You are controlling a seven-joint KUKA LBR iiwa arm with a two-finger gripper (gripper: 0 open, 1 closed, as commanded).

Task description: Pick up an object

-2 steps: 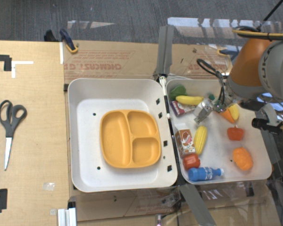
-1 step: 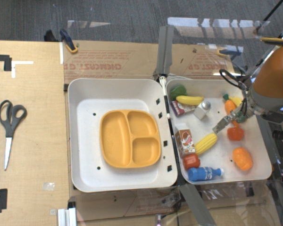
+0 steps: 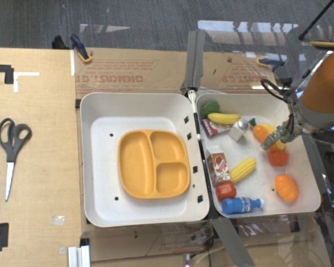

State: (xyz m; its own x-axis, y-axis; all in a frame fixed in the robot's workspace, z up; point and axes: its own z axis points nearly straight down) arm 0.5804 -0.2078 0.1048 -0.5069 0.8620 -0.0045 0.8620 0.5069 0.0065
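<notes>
Wooden bench (image 3: 33,204) | cardboard (image 3: 128,74) under white bins (image 3: 94,160) | grey carpet (image 3: 128,10)

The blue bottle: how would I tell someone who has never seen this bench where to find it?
Look at the right bin, the one crowded with toy food. Go to its near edge, at the bottom of the view, where the blue bottle lies on its side just below a corn cob. It is the one blue thing among red, orange and yellow neighbours, and has a white cap.

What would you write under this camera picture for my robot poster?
The robot's gripper reaches into the right bin of toy food, beside a left bin holding a yellow tray.
</notes>
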